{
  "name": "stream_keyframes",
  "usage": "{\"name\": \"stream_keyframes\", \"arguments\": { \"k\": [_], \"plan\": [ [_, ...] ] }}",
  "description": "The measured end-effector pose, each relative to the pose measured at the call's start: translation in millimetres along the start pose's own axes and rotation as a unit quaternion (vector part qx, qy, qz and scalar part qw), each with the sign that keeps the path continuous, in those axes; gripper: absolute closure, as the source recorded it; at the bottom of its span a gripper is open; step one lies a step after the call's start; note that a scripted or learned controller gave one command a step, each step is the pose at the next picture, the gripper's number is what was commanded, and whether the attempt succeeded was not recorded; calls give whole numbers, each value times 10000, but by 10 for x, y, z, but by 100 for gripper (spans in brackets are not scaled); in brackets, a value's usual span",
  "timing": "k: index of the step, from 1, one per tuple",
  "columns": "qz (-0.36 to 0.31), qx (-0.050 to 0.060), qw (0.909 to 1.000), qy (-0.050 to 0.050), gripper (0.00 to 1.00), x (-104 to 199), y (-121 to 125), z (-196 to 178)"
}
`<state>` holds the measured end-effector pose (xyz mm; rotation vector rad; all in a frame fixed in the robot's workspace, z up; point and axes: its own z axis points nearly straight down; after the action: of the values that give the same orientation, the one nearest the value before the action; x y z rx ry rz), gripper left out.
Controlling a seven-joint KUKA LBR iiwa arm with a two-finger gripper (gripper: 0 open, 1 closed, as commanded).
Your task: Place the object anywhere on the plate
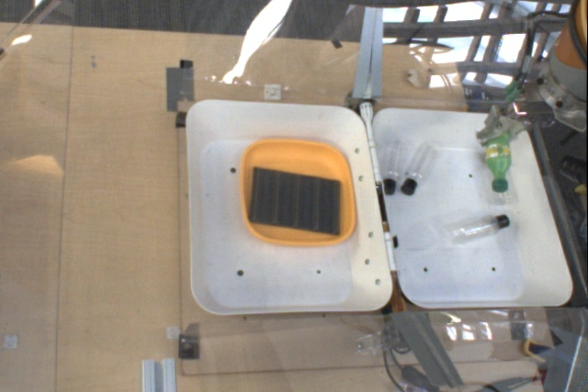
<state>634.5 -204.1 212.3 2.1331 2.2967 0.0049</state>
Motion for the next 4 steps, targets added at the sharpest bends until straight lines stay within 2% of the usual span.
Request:
{"name": "stream_keyframes", "arguments": {
  "k": [1, 2, 3, 4],
  "plan": [
    [-385, 9, 9993, 14, 100, 867, 414, 250],
    [-1333, 1, 9911, 16, 100, 1599, -212, 256],
    [-2186, -7, 9758, 17, 100, 2365, 1, 253],
    [-2615, -22, 9652, 0, 100, 1669, 225, -980]
  ]
}}
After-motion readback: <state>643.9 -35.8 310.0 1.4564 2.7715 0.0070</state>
